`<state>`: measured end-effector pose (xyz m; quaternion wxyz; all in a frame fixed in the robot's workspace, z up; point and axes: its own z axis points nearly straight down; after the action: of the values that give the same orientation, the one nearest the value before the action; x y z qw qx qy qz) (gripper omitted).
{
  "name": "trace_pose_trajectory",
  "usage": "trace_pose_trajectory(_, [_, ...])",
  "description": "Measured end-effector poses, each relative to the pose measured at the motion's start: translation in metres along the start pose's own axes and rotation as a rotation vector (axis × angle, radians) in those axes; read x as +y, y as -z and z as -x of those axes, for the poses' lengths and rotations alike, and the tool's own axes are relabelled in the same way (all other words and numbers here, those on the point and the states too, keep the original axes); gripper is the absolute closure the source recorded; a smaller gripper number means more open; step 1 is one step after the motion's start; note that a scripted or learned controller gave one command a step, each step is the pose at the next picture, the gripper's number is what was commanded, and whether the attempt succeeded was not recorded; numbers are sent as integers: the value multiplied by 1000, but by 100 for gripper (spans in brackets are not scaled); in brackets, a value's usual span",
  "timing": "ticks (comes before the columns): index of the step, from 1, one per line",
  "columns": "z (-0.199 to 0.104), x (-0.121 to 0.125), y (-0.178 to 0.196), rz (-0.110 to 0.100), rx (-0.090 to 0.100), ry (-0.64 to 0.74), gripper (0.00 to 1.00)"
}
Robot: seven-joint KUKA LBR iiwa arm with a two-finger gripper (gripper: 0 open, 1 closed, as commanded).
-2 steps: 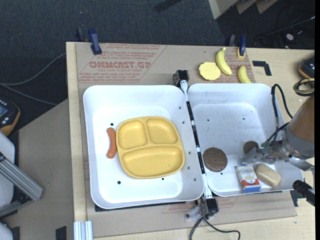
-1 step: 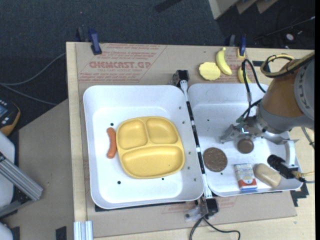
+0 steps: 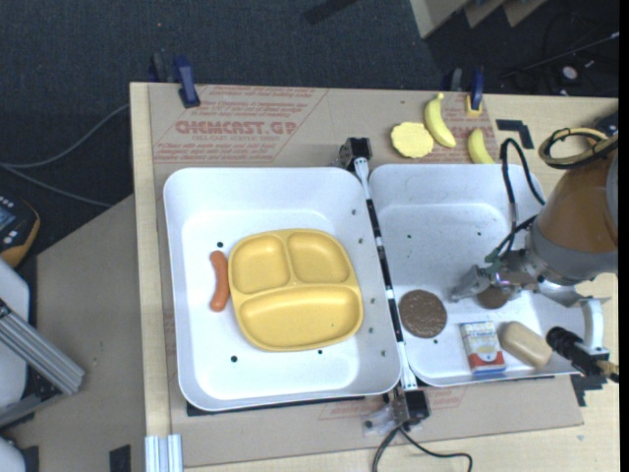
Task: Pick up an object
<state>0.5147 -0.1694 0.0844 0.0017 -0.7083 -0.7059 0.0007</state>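
The fingers (image 3: 479, 285) sit low over the floor of the right bin (image 3: 432, 190), near its right wall and toward its near half; they are small and dark against the white, and whether they are open or closed cannot be told. Nothing is seen between them. Just beside them, toward the near edge, lies a brown round disc (image 3: 424, 314), flat on the bin floor close to the wall shared with the left bin. In the near right corner a tan bread roll (image 3: 523, 343) lies with its long axis slanting from upper left to lower right, and beside it a small red and blue packet (image 3: 483, 347) lies flat, its long axis running toward the near edge.

The arm (image 3: 580, 224) reaches in from the right, its orange band above the wrist, the wrist bent down and leftward into the bin.

In the left bin (image 3: 197, 214) a yellow divided tray (image 3: 293, 288) sits centred, with an orange sausage (image 3: 219, 280) just beside its left edge, long axis running far to near.

On the table (image 3: 246, 126) beyond the right bin rest two bananas (image 3: 439, 121) and a yellow slice (image 3: 412, 140).
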Motion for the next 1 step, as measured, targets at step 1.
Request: trace_pose_trajectory(1, [38,6,0,5,-4,1,0])
